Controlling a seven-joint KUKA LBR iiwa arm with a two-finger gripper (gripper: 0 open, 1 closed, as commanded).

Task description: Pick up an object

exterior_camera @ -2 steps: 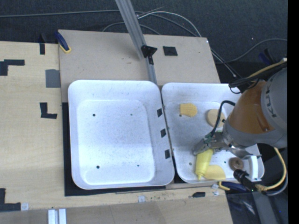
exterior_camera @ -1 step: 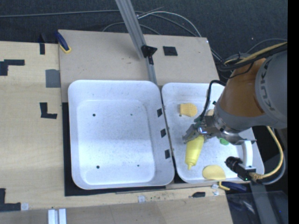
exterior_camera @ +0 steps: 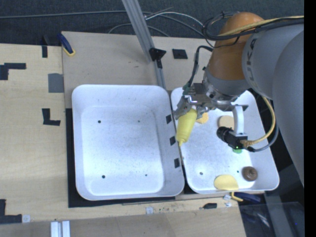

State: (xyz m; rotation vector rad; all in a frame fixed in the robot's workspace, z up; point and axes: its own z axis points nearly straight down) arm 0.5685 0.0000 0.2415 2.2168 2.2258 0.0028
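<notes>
The gripper [exterior_camera: 190, 111] clasps a yellow object [exterior_camera: 184, 127] hanging over the right bin [exterior_camera: 264, 179].

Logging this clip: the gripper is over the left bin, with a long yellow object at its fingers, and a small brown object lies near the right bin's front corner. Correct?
Wrong bin. In the camera view the gripper is over the right bin, near its left wall, not the left bin. The long yellow object does sit at its fingers, and the small brown object lies near that bin's front corner.
</notes>
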